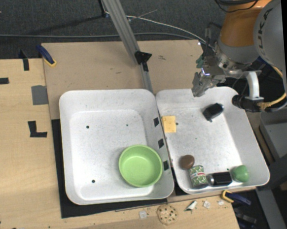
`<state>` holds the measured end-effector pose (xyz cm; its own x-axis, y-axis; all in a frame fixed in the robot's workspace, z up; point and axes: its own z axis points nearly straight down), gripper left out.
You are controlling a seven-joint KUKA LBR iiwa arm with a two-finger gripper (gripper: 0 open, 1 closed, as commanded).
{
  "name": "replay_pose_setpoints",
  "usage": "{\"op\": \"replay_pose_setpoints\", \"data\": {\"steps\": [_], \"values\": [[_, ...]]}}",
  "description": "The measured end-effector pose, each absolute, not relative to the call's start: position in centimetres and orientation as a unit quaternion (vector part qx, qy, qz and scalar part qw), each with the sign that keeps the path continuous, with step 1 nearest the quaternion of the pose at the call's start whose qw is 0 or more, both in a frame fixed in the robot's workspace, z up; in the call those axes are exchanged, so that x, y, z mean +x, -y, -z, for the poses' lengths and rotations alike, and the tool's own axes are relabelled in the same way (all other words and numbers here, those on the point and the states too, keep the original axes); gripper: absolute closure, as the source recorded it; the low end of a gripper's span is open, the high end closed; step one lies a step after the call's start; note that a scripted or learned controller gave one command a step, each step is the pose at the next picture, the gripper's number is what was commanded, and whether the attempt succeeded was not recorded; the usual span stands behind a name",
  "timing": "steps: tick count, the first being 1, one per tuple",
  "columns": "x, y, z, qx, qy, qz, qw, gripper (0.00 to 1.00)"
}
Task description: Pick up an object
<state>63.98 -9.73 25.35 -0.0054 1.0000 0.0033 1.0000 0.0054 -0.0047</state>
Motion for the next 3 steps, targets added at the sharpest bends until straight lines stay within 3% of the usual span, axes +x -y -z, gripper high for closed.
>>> {"op": "replay_pose_setpoints", "data": {"steps": [1,3], "values": [[61.9,5.0,-23.5,-0.705,0.709,-0.0019,0.004,1.0],[56.9,-5.9,-24.2,-0.704,0.71,-0.0026,0.004,1.0]]}}
